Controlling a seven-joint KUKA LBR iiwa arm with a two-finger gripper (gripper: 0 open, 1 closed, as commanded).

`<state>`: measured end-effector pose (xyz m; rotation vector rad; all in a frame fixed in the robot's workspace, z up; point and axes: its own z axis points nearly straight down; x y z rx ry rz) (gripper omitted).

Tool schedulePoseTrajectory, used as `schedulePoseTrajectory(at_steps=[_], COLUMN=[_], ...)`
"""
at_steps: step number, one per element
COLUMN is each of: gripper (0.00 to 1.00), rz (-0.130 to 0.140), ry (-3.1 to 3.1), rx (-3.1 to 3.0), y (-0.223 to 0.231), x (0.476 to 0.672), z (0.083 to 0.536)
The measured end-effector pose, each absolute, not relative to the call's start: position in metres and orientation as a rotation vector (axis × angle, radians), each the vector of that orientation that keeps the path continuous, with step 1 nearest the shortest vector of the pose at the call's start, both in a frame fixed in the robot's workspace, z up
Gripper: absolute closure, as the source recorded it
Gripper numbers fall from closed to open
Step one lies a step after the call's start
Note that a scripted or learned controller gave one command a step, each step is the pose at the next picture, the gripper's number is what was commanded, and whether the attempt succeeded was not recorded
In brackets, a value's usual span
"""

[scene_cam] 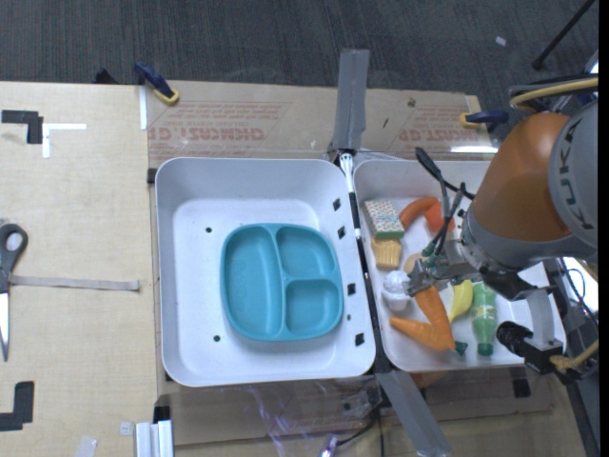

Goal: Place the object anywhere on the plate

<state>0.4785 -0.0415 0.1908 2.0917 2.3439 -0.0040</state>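
Tool: low in the right bin, over the toy food; grip state cannot be told | Object: likeliest the carrot just below the tool, long axis slanting from upper left to lower right | Plate: teal, three compartments, in the left bin, well left of the tool across the divider.

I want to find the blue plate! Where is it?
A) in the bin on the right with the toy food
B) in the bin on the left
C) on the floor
B: the blue plate lies in the left bin, while the carrots and other toy food sit in the right bin.
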Motion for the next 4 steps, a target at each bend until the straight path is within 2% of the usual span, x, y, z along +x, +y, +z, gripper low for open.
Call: schedulePoseTrajectory(at_steps=[1,2,3,4], gripper=[1.00,1.00,1.00,0.00], rz=[-0.006,-0.007,-0.007,-0.007], ry=[2.280,2.174,2.166,2.166], rx=[2.161,2.269,2.275,2.275], y=[0.038,0.062,0.135,0.135], x=[0.589,0.551,0.571,0.571], z=[0.205,0.207,0.241,0.241])
